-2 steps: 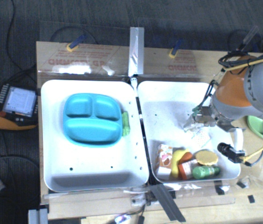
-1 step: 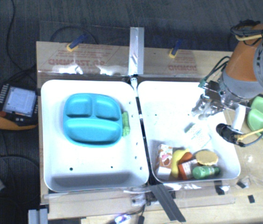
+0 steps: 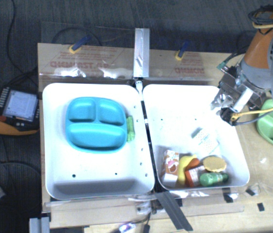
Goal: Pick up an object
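In the right bin, toys are lying bunched at its near edge: a green bottle, a round cookie, a banana and a small carton. To that bin's left, the left bin is carrying a blue divided plate. The gripper is hanging over the right bin's far right rim, touching no toy; whether its jaws are released or clenched I cannot tell.

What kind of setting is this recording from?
Most likely a robotics lab bin-picking bench: two white bins side by side on a board, one holding a blue divided plate, the other toy food, with the gripper above the right bin's edge.
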Controlling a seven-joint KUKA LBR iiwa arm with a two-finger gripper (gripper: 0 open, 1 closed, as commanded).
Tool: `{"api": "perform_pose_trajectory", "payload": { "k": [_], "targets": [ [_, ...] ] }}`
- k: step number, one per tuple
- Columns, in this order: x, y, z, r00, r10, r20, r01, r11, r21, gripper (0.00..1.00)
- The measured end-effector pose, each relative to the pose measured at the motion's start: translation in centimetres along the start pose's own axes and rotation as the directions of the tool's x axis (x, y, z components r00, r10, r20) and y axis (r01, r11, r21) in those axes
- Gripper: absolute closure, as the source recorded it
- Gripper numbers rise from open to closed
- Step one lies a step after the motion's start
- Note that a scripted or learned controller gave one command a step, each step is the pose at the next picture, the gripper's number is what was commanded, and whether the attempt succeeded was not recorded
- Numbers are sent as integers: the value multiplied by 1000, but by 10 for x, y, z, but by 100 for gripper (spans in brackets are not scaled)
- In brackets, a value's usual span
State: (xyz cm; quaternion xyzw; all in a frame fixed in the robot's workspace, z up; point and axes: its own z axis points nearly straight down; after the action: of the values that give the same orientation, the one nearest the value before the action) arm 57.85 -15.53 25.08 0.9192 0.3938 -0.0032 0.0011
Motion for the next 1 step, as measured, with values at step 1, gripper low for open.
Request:
{"api": "perform_pose_trajectory", "payload": {
  "k": [1],
  "targets": [
    [4, -34, 82, 983, 182, 1, -182, 983, 3, 100]
  ]
}}
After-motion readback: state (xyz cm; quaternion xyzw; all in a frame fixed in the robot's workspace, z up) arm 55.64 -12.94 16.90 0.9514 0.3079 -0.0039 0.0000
